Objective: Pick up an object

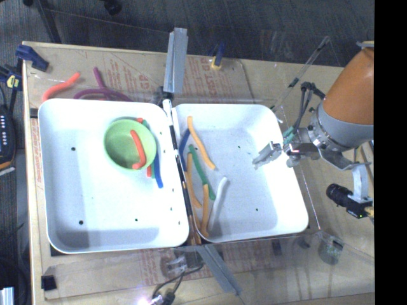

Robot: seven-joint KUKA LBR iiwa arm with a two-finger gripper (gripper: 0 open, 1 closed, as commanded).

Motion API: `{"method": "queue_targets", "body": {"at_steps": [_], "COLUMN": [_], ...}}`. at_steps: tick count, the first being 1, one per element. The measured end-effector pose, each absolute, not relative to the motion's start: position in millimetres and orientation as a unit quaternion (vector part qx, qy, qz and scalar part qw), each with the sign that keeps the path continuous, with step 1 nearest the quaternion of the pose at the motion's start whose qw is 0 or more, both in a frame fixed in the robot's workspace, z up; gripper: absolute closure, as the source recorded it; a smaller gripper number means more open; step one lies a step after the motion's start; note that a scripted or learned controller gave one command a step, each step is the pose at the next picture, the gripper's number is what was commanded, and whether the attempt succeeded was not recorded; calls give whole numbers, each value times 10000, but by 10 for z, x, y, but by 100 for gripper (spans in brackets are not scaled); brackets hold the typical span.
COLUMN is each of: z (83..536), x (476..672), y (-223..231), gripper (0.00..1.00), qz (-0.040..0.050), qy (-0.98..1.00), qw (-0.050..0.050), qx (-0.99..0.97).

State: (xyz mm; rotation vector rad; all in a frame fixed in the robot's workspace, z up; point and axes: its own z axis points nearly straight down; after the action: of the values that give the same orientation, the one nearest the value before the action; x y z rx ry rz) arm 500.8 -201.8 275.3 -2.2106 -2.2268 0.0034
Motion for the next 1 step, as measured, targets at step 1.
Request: {"method": "queue_targets", "body": {"at_steps": [1], "z": [2066], "x": [5466], "y": [-1212], "gripper": [0], "qz": [25], "qy": [-7275], "qw": [24], "qx": [-6861]}}
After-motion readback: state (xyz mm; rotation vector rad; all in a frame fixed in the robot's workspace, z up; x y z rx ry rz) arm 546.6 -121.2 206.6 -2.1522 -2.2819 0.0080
